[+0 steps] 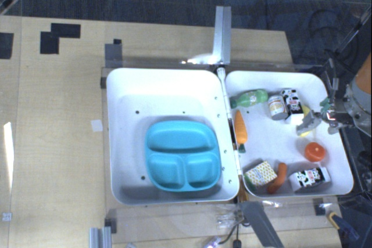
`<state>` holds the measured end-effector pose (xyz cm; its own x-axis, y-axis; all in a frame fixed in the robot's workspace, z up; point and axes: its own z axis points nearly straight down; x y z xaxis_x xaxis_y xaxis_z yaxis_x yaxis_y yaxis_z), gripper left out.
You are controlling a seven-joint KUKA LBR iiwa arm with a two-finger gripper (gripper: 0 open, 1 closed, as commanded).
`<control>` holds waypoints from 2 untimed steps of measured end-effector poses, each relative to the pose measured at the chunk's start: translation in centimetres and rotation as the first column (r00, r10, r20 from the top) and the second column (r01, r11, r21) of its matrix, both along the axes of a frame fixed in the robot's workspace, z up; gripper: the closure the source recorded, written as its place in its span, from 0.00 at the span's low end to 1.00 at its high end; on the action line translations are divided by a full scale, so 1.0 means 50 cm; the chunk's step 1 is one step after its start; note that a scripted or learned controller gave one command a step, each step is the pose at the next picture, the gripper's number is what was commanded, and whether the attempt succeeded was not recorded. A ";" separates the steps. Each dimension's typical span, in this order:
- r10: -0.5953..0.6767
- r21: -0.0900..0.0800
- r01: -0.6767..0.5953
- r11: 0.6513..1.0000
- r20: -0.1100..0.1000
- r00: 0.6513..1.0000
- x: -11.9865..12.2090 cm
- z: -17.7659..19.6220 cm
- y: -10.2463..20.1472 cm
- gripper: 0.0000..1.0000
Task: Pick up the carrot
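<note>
I see the carrot, a smooth tapered orange cone with a green tip, lying lengthwise against the left wall of the right bin. Jaws sit well apart from it at the bin's right side; too blurry, so I cannot tell their state. Glossy blue sectioned tray sits in the left bin.

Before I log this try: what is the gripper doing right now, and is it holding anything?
Gripper: at the right bin's right side, holding nothing. The carrot lies by the divider, untouched.
</note>
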<state>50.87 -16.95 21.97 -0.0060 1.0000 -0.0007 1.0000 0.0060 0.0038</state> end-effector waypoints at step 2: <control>0.363 -0.008 -0.363 0.932 0.010 0.932 0.028 0.080 0.044 1.00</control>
